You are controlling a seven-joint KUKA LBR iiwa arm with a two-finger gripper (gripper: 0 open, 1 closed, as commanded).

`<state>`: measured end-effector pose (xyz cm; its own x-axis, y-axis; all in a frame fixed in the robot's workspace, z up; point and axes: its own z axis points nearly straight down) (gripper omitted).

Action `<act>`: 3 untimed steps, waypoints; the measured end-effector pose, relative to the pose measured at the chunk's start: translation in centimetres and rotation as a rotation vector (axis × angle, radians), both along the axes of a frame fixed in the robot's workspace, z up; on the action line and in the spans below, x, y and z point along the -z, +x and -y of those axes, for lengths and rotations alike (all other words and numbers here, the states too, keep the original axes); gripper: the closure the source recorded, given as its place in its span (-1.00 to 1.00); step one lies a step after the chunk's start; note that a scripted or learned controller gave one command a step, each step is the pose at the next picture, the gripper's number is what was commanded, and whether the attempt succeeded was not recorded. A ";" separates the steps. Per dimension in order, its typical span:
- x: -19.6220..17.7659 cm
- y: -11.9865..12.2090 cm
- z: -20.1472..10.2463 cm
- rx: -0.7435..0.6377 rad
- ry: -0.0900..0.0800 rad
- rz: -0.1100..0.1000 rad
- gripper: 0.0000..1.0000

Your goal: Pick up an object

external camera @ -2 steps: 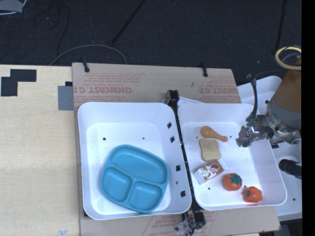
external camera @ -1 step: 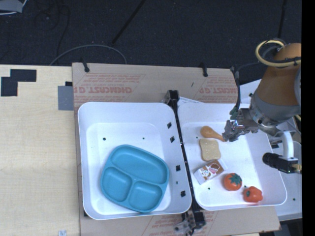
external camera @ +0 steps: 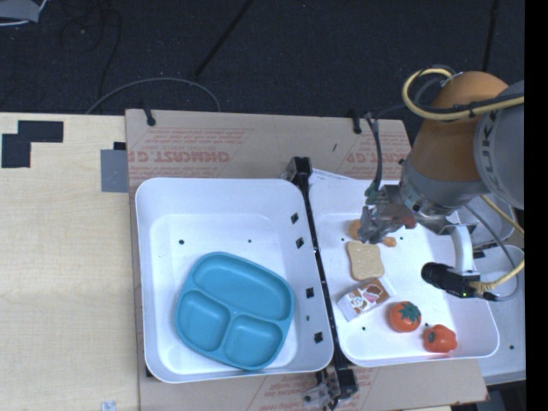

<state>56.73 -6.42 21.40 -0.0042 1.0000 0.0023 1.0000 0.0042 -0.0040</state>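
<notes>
Over the right bin [external camera: 488,336], the gripper [external camera: 374,226] hangs low near the back wall; finger state cannot be told. Just below it lies a toast slice [external camera: 366,261], an orange piece [external camera: 355,228] beside it. Further below: small printed box [external camera: 363,300], two tomatoes [external camera: 404,316]. Far left, blue divided tray [external camera: 234,310] in the left bin [external camera: 154,221].
</notes>
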 end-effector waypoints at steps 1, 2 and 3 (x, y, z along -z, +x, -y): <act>0.7 0.9 -5.5 -0.001 0.000 0.000 1.00; -1.1 1.4 -10.2 0.001 -0.002 0.002 1.00; -0.9 2.4 -16.4 0.000 -0.001 0.002 1.00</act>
